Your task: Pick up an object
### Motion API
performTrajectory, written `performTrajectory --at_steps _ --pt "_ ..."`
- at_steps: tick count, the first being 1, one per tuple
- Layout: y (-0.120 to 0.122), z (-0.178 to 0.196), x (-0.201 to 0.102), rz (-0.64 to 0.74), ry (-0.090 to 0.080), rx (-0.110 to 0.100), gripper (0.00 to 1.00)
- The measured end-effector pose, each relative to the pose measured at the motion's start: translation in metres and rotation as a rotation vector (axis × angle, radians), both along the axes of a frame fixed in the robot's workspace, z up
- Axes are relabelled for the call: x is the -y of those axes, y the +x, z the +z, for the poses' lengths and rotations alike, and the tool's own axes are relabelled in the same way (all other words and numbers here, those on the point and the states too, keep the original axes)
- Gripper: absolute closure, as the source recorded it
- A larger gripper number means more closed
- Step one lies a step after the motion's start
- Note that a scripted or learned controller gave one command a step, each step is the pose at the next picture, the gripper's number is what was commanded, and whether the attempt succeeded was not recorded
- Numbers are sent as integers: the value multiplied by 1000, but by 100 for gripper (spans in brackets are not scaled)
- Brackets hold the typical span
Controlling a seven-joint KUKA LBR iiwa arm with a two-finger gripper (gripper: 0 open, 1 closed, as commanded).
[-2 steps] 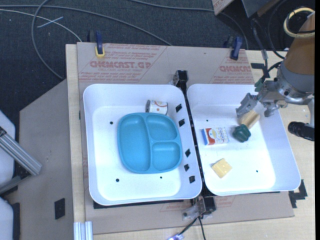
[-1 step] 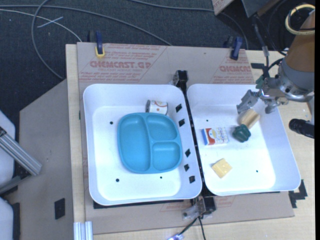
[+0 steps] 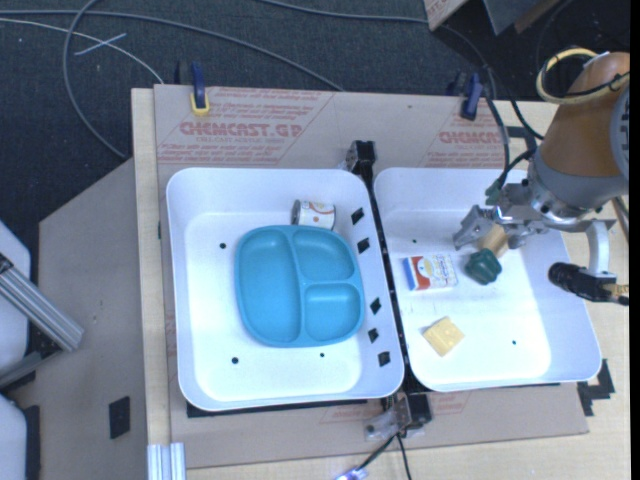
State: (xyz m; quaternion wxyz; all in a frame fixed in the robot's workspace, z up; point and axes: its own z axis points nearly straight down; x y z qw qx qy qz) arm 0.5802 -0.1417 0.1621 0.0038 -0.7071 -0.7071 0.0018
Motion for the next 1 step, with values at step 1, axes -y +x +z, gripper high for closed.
performTrajectory --at_steps 1 --pt "-6 -49 -5 -1 -9 12 0"
